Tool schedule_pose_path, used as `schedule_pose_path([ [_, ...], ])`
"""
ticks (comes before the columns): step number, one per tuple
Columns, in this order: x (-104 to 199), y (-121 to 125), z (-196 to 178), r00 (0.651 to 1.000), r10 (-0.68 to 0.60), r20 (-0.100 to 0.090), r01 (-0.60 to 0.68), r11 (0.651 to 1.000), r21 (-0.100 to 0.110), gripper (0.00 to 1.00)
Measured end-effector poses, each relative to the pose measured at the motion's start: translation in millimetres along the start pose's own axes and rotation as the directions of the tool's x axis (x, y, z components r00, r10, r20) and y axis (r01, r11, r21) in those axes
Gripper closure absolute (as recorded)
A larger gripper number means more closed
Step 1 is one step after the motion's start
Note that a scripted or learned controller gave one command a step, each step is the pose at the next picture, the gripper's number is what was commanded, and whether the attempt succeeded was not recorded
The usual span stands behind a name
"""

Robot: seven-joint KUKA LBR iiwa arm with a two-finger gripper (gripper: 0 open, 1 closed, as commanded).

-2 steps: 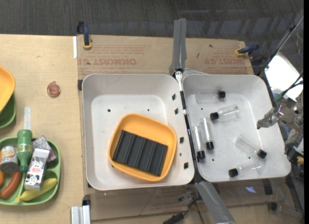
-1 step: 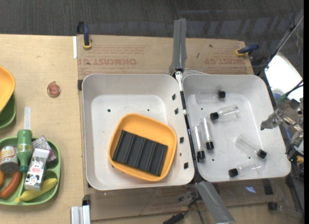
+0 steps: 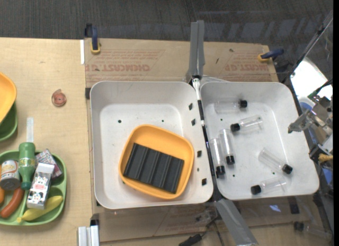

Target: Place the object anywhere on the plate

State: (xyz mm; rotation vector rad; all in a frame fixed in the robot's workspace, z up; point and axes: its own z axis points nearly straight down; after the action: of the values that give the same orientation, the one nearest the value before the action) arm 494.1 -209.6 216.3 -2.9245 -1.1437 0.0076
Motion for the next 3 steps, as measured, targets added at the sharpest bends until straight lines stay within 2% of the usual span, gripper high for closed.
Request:
schedule_pose_path([
  [1,-10,-3,32,0.998,0.070,0.001,-0.070,0.998,0.002,0.00],
  [2,-10,-13,30,0.989,0.148,-0.001,-0.148,0.989,0.002,0.00],
  [3,-20,-3,26,0.965,0.264,0.000,-0.264,0.965,0.001,0.00],
])
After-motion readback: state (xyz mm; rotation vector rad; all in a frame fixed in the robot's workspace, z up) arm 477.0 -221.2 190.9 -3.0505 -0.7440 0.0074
